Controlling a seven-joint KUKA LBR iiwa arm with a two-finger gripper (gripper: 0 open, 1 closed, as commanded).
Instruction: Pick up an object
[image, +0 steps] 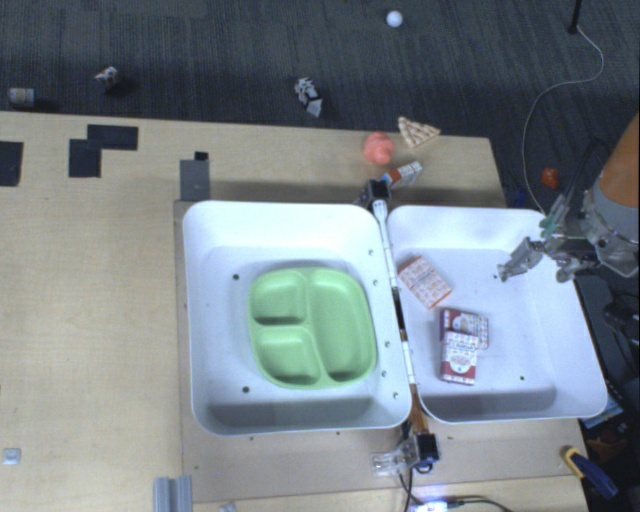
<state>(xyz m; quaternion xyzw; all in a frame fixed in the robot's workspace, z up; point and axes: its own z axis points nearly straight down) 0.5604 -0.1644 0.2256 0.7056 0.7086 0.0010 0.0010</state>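
Note:
The right bin (560, 400) holds two things. A small pink-and-white patterned packet (424, 282) lies near its left wall. A red-and-white box (463, 345) lies just below it, toward the front. My gripper (536, 270) hangs over the right part of this bin, to the right of and apart from both objects. It is open, and only the white bin floor shows between its fingers. The left bin (215, 240) holds a light green divided plate (312, 325).
Behind the bins on the bench lie a pink ball (378, 148), a triangular patterned piece (418, 131) and a small tube (404, 175). Cables and a connector (412, 455) sit at the front between the bins. The arm's body (615, 200) stands at the right edge.

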